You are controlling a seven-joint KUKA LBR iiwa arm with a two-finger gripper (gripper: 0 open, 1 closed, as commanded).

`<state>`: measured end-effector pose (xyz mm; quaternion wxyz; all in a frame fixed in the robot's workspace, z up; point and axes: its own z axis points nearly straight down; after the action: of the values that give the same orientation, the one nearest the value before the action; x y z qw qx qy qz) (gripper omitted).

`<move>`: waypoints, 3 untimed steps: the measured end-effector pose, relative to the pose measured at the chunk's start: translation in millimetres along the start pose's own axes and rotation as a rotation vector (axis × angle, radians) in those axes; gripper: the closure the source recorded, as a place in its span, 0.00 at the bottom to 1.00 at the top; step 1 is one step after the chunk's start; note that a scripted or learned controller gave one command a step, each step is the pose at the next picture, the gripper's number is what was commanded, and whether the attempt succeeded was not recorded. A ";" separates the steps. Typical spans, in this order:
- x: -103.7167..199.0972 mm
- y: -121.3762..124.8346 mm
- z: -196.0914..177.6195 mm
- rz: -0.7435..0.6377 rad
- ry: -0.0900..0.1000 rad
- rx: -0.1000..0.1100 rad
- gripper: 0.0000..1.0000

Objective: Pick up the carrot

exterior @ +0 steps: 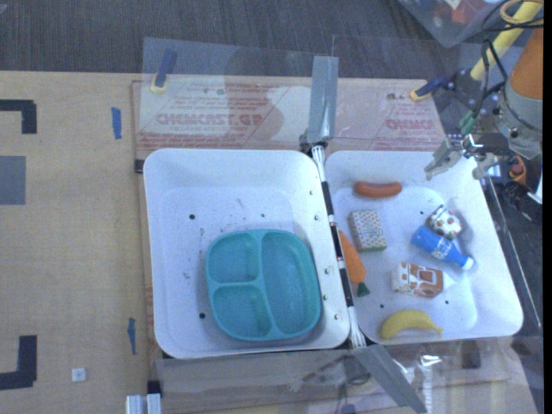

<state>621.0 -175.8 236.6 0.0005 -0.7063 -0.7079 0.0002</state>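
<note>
Orange carrot (351,261) lay against right bin's (500,304) left wall, long axis running along that wall, green end nearest camera. Gripper (454,152) hovered at bin's far right corner, fingers spread, nothing held. Carrot down-left from it, well apart.

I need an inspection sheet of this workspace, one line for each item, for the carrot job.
Surface: wooden bench, two white bins, left bin, right bin.
Job's things: carrot lies at right bin's left wall.
Clutter: sausage, patterned block, blue bottle, small carton, banana; teal plate in left bin.
Grippers: gripper above right bin's far right corner.
Cables: yellow and black, top right.
Surroundings: blue tape marks.
</note>
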 end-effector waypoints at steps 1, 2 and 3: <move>-35.6 -21.0 79.6 0.039 0.000 0.000 0.00; -29.2 -37.9 140.6 0.135 0.002 -0.005 0.00; -32.0 -38.7 131.7 0.139 -0.002 -0.006 1.00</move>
<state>582.2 -207.9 104.9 -0.0021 -0.7536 -0.6573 -0.0011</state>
